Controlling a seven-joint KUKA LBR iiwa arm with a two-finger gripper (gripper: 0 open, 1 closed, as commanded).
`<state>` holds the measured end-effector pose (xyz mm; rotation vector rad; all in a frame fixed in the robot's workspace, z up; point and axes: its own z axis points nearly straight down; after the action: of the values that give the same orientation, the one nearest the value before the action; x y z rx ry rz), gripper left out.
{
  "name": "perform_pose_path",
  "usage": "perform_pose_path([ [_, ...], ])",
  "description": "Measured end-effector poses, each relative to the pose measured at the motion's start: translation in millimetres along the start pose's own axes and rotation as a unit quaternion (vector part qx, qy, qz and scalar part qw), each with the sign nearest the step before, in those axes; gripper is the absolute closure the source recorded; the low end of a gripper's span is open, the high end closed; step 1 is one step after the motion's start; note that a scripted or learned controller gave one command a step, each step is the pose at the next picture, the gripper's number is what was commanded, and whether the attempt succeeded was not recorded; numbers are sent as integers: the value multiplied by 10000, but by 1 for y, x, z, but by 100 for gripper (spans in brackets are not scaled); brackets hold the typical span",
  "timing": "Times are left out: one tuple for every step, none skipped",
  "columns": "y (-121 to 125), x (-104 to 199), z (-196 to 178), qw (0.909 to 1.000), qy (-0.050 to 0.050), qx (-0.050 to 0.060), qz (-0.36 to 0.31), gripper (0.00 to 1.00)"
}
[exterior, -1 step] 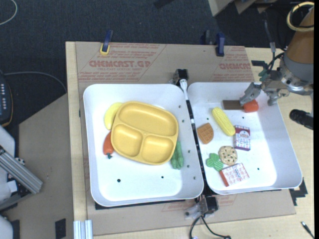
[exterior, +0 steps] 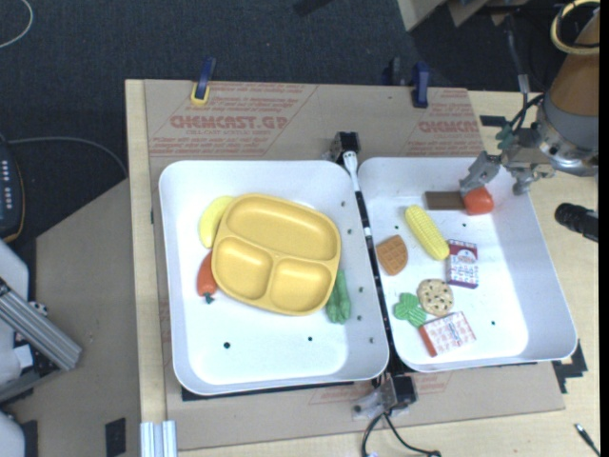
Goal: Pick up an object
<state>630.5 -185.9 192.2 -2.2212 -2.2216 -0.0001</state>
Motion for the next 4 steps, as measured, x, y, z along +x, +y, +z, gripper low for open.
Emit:
perform_pose_path([
  [-8,-6,52,10000,6,27,5,0],
  [-9,-5,105,10000,10,32,0,0],
  [-7,-6,90,10000,-3,-10,-2,100],
  [-6,-6,26,10000,-14,-35,-3,100],
])
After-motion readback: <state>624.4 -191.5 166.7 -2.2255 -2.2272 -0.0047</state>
